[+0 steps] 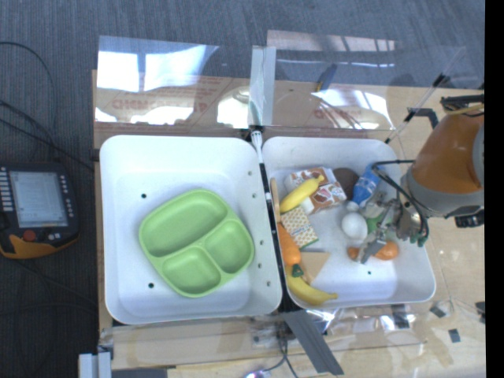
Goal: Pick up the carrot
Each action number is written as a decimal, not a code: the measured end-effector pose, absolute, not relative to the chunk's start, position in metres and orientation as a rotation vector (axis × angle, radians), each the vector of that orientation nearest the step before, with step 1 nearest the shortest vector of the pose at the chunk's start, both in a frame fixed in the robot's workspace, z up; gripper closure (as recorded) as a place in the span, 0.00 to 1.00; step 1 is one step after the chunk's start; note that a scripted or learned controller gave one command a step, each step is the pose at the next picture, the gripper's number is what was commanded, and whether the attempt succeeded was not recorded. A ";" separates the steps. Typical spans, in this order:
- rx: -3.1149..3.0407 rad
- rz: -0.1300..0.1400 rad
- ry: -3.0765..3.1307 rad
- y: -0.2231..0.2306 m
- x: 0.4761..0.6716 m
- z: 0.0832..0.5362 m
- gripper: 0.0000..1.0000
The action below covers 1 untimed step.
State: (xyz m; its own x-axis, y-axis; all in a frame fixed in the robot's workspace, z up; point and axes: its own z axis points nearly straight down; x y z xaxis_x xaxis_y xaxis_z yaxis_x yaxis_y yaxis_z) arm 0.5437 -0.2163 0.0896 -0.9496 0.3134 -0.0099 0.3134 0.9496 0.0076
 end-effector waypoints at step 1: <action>0.419 -0.010 3.094 -0.191 0.517 0.091 0.00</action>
State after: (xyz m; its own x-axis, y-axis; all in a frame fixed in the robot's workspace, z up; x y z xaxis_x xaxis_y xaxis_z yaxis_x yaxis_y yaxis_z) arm 0.5166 -0.1910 0.0910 -0.9637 0.2661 -0.0203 0.2662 0.9639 -0.0035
